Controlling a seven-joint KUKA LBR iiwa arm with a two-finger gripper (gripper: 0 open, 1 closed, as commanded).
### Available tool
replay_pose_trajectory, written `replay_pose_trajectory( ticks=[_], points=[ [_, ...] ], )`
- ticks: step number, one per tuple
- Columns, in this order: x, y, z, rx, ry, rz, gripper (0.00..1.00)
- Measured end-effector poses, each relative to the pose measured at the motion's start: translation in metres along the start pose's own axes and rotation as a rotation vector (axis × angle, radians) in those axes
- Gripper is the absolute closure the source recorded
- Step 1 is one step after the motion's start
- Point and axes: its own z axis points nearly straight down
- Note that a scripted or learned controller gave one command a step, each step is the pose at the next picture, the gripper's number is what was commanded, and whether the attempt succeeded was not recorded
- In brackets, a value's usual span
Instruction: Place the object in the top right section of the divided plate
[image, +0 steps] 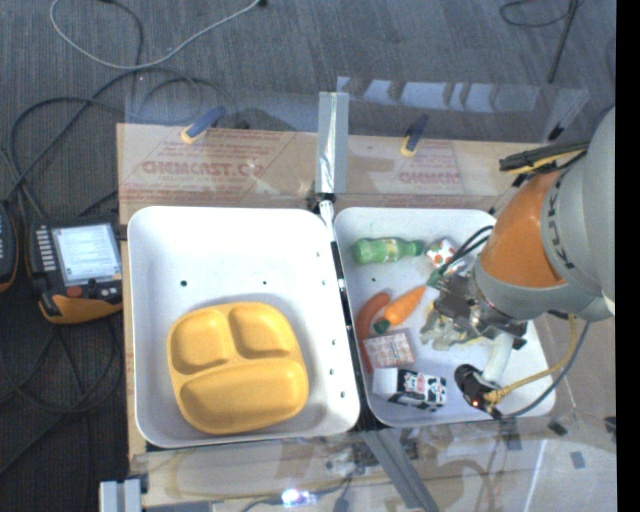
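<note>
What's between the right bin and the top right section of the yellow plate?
The bins' two adjoining walls stand between the right bin and the yellow divided plate. Nothing lies in the plate's top right section.

I am seeing a yellow plate (238, 366) in the white left bin (160, 240). I am looking at the white right bin (355, 395), where a green bottle (388, 250) is showing a paler label, a carrot (405, 305) is glowing orange and a sausage (372, 311) is showing reddish brown. A packet (388, 351) is showing pinkish print, and a toy car (421, 386) is showing black and white. The arm (560, 230) is showing grey with an orange band. The bench (230, 165) is showing tan with faint red lettering.
</note>
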Motion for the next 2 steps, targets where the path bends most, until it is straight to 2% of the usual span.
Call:
replay_pose_trajectory(
  ticks=[1,2],
  points=[
    [-0.002,0.001,-0.12,-0.006,-0.002,0.621,1.0],
    [0.046,-0.045,-0.042,0.0,0.0,0.592,1.0]
  ],
)
